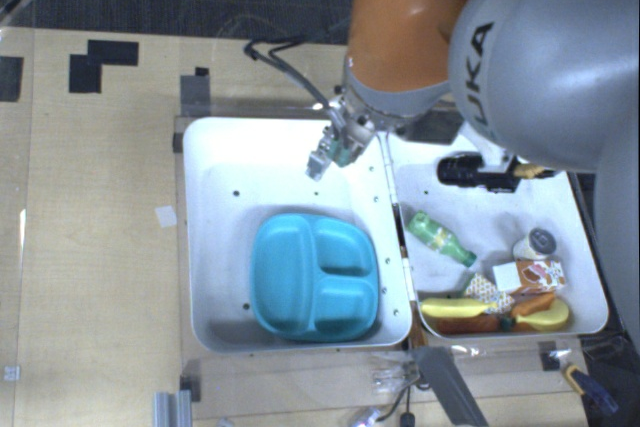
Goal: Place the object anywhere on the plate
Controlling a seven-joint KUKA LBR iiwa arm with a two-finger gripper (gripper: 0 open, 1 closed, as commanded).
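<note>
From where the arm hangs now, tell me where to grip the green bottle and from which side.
Grip the green bottle across its middle, coming straight down. It lies on its side, slanted in the right bin, with bare floor along both long sides, so the fingers should probably close across its narrow width. The gripper hangs over the left bin.

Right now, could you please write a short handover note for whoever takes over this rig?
End effector: above the back of the left bin, near the divider; something small and greenish sits at its tip, but the view is too blurred to tell a grasp.
Blue plate: in the left bin, front half, nothing on it.
Right bin: green bottle, banana, a round grey-lidded item and small packets at the front.
Done: nothing placed on the plate.
Left: check what the end effector carries, then set the object on the plate.
</note>
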